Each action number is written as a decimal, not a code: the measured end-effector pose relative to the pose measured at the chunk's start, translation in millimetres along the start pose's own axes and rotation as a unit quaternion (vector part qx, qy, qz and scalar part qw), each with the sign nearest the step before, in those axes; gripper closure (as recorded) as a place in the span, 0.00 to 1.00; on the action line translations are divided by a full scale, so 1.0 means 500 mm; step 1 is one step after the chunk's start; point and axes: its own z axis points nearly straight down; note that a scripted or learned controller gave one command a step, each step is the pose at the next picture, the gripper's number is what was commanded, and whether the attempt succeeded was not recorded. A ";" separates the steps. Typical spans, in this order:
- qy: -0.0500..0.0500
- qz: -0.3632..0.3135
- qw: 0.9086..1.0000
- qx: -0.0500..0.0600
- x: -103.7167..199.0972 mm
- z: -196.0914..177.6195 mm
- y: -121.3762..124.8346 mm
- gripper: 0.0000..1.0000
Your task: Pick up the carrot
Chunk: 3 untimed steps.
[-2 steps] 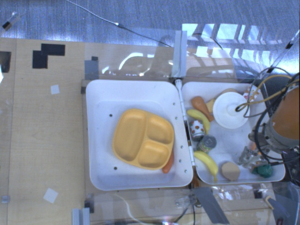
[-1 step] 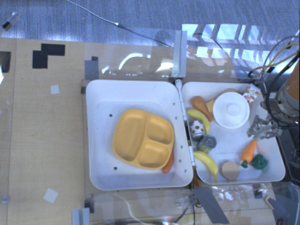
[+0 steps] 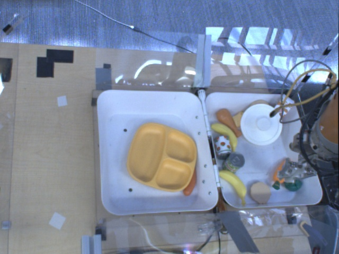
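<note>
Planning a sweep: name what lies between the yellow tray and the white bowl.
In the camera view: the bins' adjoining rims, then a banana with a small can beside it.

Your carrot (image 3: 279, 171) is small and orange, with a green tuft at its lower end. It lies in the right-hand bin (image 3: 312, 197), near that bin's right side and toward its front edge, tilted so the orange tip points up and slightly right. Part of it is covered by the tool (image 3: 290, 172), so you cannot see its full length.
</note>
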 end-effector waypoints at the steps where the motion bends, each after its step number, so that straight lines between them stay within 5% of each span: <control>1: -0.001 0.095 0.995 0.002 -0.128 -0.061 0.042 1.00; 2: 0.000 -0.080 0.997 0.000 -0.132 -0.023 0.046 1.00; 3: 0.001 -0.086 0.996 -0.002 -0.021 0.063 0.010 1.00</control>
